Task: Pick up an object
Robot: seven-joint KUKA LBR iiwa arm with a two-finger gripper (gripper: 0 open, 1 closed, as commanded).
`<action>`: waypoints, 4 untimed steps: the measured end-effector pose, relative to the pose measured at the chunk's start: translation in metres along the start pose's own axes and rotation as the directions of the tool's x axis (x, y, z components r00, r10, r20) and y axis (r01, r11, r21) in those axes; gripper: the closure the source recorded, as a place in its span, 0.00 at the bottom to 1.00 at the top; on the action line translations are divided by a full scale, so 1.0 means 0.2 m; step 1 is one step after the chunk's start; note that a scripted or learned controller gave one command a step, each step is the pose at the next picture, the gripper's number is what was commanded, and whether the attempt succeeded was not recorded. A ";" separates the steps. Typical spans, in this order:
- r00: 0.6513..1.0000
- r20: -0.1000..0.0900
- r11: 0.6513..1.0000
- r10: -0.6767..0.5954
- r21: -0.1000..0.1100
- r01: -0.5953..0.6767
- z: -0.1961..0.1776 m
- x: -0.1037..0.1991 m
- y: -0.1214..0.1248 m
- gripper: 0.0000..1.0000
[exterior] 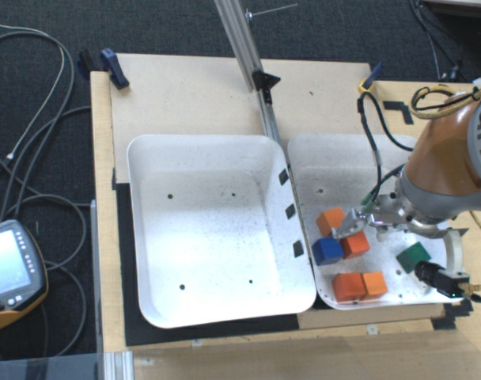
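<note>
Nearest you, along the front wall of the right bin point(335, 301), you see two blocks side by side and touching: a red-orange block point(349, 286) on the left and a lighter orange block point(374, 283) on its right. Just behind them, toward the bin's left wall, sits a blue block point(327, 249), with a second red-orange block point(356, 245) pressed against its right side. To the right of this group, well apart from it, a green block point(414, 256) lies near the arm's dark fittings.

The gripper point(353, 226) reaches in from the right and hovers low over the cluster, its tip just above the second red-orange block and beside an orange block point(331, 219) that lies a little farther back. The fingers appear to sit close together with nothing visibly between them, though the metal parts blur here and you cannot tell for sure.

Beyond the gripper you see the arm's grey wrist point(430, 200) and orange band point(450, 149), with black cables looping above. The left bin point(145, 157) lies alongside, and a slanted aluminium rail point(239, 38) crosses the far bench.
</note>
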State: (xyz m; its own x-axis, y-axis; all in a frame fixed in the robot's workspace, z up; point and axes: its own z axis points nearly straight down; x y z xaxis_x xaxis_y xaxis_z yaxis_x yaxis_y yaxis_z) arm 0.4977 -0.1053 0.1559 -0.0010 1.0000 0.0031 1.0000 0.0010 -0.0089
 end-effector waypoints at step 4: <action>1.000 -0.001 1.000 -0.009 -0.004 0.009 -0.21 0.98 0.16 1.00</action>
